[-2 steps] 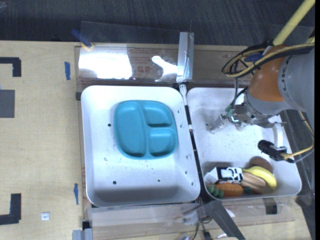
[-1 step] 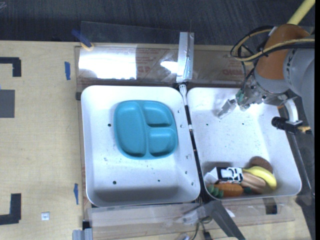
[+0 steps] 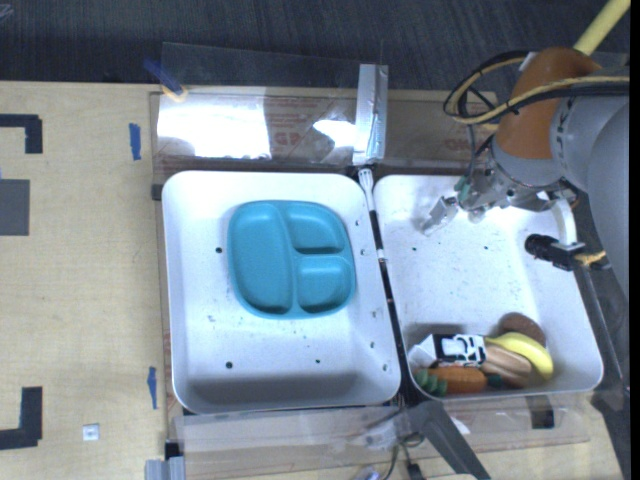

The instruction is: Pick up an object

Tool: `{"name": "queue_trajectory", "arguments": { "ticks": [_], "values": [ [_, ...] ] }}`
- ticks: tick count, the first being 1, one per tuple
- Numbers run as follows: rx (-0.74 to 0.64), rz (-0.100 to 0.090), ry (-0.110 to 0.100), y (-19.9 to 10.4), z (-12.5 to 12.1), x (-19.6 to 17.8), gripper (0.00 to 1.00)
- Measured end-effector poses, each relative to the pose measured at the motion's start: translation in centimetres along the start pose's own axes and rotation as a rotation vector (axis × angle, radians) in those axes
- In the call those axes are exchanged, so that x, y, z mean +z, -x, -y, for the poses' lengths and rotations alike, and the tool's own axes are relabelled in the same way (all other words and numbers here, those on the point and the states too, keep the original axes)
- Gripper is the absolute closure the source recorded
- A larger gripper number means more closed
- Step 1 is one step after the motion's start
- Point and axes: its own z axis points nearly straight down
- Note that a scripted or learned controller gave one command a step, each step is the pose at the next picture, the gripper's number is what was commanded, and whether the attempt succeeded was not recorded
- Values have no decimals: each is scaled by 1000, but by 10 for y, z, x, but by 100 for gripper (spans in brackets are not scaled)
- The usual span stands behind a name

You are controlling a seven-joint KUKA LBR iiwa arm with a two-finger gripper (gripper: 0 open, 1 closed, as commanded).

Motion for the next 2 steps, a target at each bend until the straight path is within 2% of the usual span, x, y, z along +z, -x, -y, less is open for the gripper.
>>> {"name": "queue_trajectory", "arguments": {
  "ticks": [1,2],
  "values": [
    [-3,4,6,0,-2,-13,100],
    [-4,7,11,1,-4,-25,100]
  ]
}}
